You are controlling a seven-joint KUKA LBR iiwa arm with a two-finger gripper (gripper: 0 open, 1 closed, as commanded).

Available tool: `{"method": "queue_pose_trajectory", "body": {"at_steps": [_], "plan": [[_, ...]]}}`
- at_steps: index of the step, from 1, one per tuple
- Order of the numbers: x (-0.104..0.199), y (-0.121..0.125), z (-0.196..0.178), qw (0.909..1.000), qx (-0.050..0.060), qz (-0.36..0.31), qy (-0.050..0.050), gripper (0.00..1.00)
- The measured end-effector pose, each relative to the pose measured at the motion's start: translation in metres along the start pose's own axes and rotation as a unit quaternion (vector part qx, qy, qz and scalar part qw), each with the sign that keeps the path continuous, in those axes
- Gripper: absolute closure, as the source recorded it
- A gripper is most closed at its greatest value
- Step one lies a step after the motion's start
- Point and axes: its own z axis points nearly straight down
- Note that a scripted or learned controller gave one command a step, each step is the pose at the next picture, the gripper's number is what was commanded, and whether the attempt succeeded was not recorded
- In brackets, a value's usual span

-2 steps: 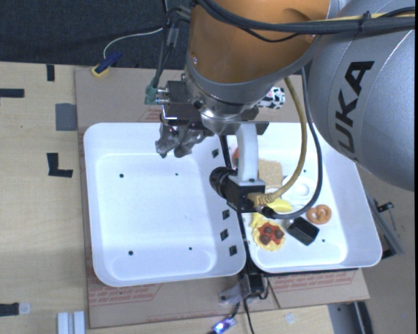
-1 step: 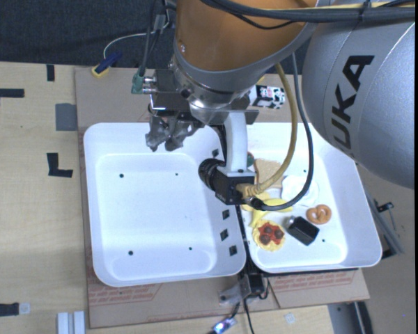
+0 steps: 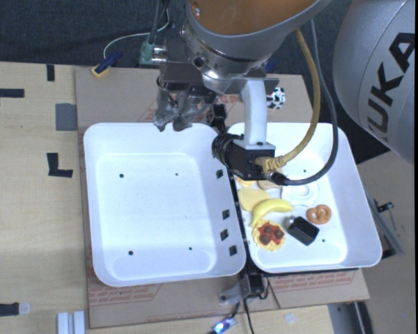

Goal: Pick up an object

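Note:
My gripper (image 3: 174, 117) hangs over the far rim of the left white bin (image 3: 101, 186), near its back right corner. Nothing shows beneath it except the bare bin floor. The loose objects lie in the right bin (image 3: 355, 214), well to the right of and nearer than the gripper: a yellow banana (image 3: 270, 207), a brown pretzel (image 3: 320, 214), a black block (image 3: 303, 230), a small round tart with red topping (image 3: 269, 236) and a pale yellow piece (image 3: 246, 197).
A white post carrying a black unit (image 3: 245, 156) with a yellow cable (image 3: 313, 127) hangs from the arm over the divide between the bins. A black-and-white ball (image 3: 277, 97) sits on the cardboard behind the right bin. The arm's grey bulk fills the upper right.

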Motion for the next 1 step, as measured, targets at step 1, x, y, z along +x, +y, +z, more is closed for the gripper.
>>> {"method": "queue_pose_trajectory", "body": {"at_steps": [1], "plan": [[-0.0001, 0.0001, -0.0214, 1.0000, 0.001, 0.000, -0.001, 1.00]]}}
